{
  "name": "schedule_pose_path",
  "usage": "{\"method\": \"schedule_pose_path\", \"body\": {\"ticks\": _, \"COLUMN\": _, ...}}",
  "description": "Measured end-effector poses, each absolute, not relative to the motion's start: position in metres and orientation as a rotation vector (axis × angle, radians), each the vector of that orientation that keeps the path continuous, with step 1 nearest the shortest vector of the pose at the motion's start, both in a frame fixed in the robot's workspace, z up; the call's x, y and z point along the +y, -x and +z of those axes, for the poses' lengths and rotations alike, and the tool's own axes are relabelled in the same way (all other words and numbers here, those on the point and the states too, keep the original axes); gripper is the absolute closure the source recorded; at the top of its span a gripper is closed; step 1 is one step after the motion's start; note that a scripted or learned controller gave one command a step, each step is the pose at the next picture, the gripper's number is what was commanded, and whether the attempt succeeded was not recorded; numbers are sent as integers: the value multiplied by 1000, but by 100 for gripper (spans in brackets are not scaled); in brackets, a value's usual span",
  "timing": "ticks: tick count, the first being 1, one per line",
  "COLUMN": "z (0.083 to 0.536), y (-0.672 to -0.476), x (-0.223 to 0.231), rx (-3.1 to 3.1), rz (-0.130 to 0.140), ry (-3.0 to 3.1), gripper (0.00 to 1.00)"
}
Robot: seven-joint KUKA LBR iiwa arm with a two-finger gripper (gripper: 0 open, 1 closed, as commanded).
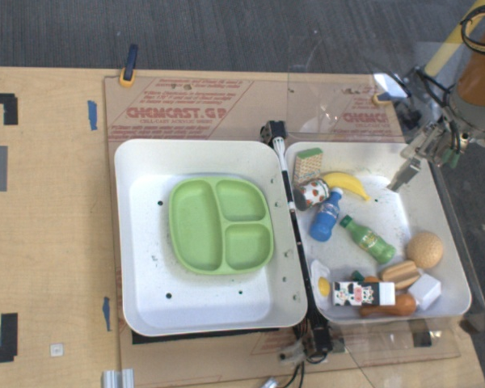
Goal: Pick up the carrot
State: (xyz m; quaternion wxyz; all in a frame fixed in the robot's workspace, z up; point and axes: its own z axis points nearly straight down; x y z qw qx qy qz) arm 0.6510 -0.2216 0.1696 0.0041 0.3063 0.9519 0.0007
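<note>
Carrot (392, 305) lies flat at the near edge of the right bin (461, 297), partly under the milk carton (362, 294) and touching the white block (425, 289). Likely hard plastic, light, stiff, slick; you want to pinch its exposed orange end across the width. Bread roll (425, 250) sits just behind. Gripper (407, 170) hovers at the bin's far right corner; jaws state: cannot tell.

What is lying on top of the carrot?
A black-and-white carton lies across the carrot, covering its left part; only the orange right end shows, in the right bin.
</note>
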Motion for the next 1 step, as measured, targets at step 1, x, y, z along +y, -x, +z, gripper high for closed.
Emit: {"method": "schedule_pose_path", "body": {"ticks": 1, "z": 147, "y": -604, "x": -223, "rx": 3134, "rz": 3, "ry": -188, "gripper": 0}}
